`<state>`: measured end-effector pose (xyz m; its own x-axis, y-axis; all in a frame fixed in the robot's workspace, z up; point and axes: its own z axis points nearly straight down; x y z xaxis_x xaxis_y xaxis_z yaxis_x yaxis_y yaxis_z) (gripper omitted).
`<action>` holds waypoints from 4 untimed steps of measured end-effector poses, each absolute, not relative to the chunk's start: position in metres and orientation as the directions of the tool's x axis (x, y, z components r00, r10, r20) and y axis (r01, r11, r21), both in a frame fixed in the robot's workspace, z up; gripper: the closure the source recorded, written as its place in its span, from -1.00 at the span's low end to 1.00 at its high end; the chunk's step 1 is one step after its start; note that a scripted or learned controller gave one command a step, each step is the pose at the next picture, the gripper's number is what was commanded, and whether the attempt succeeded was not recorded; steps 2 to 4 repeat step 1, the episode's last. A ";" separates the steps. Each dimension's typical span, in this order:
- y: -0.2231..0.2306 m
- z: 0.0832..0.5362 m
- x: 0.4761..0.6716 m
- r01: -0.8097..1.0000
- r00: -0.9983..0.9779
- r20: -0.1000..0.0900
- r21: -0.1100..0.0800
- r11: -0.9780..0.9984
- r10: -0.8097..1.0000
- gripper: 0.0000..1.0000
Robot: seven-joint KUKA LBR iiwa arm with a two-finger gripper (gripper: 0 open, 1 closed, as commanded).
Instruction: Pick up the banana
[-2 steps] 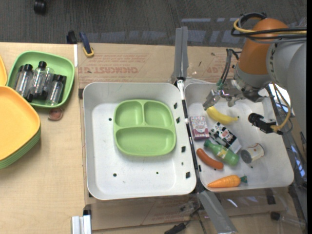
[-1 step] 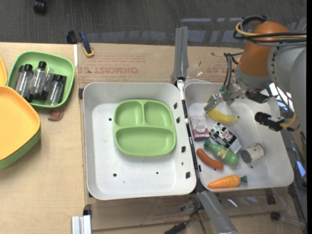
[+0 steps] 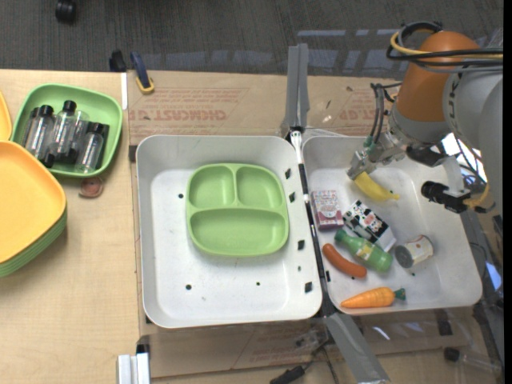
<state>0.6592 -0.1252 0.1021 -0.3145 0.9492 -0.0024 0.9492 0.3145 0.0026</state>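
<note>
my claw: down in the right bin, near its back left, right at the upper end of the banana; i cannot tell how my claw is set or whether anything is in it (it is too small and dark from up here)
my arm: grey, with the orange band above the wrist, reaching in from the right over the bin's back edge
banana: yellow, lying on the right bin's floor at a slant, upper end toward my claw, lower end pointing to the front right
near the banana: a small pink and white packet to its front left, a black and white patterned box just in front of it
further front in the same bin: a green bottle, a red sausage-like piece, an orange carrot with a green top, a small grey can on its side
left bin: holds a green divided plate, lying flat near the middle
off to the left on the bench: a green tray with dark-capped bottles in it, and a stack of yellow plates (well apart from both bins)
</note>
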 end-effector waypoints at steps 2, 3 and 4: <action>-0.122 0.176 0.625 1.000 -0.001 -0.001 -0.001 0.001 1.000 1.00; -0.122 0.176 0.625 1.000 -0.001 -0.001 -0.001 0.001 1.000 1.00; -0.122 0.176 0.625 1.000 -0.001 -0.001 -0.001 0.001 1.000 1.00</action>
